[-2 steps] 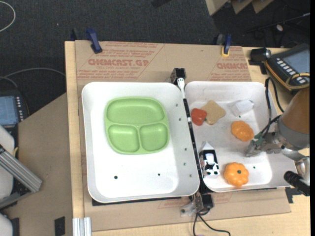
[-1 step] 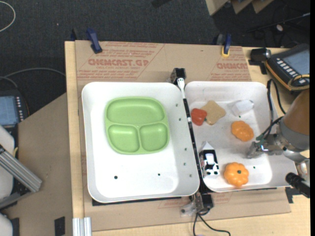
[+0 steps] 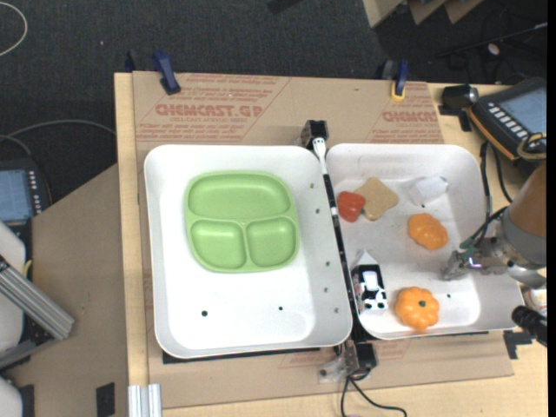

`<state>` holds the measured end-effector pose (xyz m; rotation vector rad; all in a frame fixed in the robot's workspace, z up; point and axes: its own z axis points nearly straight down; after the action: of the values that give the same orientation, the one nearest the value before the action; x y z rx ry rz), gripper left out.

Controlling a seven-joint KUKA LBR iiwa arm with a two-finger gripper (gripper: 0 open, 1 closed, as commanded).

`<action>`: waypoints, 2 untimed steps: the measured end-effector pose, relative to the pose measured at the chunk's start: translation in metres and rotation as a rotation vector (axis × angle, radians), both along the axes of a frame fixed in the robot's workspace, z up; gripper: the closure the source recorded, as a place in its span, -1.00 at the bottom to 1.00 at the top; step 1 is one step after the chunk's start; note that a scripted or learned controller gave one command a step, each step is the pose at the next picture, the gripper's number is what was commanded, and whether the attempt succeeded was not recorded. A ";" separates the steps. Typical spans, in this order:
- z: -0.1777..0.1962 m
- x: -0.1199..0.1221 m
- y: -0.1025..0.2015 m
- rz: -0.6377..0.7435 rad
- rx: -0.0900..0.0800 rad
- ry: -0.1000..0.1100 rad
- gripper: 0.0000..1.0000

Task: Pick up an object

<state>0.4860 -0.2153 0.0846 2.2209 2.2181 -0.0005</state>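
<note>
The right white bin (image 3: 460,159) holds several small objects. A red piece (image 3: 350,205) lies beside a tan bread-like slice (image 3: 379,198) near the bin's far left. A clear pale item (image 3: 430,187) rests at the back. An orange fruit (image 3: 427,231) sits in the middle, and an orange pumpkin (image 3: 416,308) sits at the front. A black-and-white toy (image 3: 371,287) lies at the front left. My gripper (image 3: 459,266) hangs low over the bin's right side, to the right of and just below the orange fruit, touching none of the objects.
The left white bin (image 3: 174,302) holds a green divided plate (image 3: 241,221). A black hinge strip (image 3: 334,224) runs between the bins. A tablet-like device (image 3: 512,120) lies beyond the right bin's far right corner.
</note>
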 end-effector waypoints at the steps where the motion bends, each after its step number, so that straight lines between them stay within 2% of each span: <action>1: 0.000 0.010 -0.008 0.002 -0.001 -0.001 1.00; 2: 0.000 -0.008 0.011 0.001 0.004 0.005 1.00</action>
<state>0.4781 -0.2040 0.0845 2.2247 2.2232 -0.0008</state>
